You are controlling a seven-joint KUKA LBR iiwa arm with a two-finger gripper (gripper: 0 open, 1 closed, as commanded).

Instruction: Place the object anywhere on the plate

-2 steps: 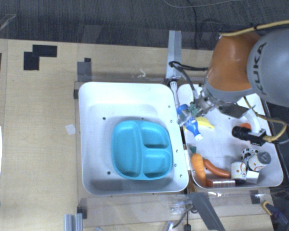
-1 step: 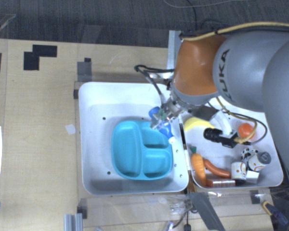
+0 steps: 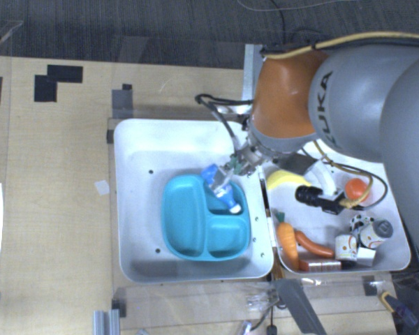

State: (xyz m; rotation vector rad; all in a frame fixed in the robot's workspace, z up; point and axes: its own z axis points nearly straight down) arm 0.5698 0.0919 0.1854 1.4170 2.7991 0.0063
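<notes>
A light blue divided plate (image 3: 195, 223) lies in the left white bin (image 3: 136, 208). My gripper (image 3: 223, 175) reaches in from the right and hangs over the plate's upper right corner. A small blue and white object (image 3: 227, 202) sits at the fingertips, its upper end between them and its lower end down over the plate's top right compartment. The gripper looks shut on it. The big orange and grey wrist hides the back right of this bin.
The right bin (image 3: 398, 257) holds a yellow piece (image 3: 285, 180), an orange carrot-like piece (image 3: 287, 239), a red stick (image 3: 314, 243), an orange ball (image 3: 357, 186) and small white and grey items (image 3: 363, 239). A raised wall (image 3: 267, 218) divides the bins.
</notes>
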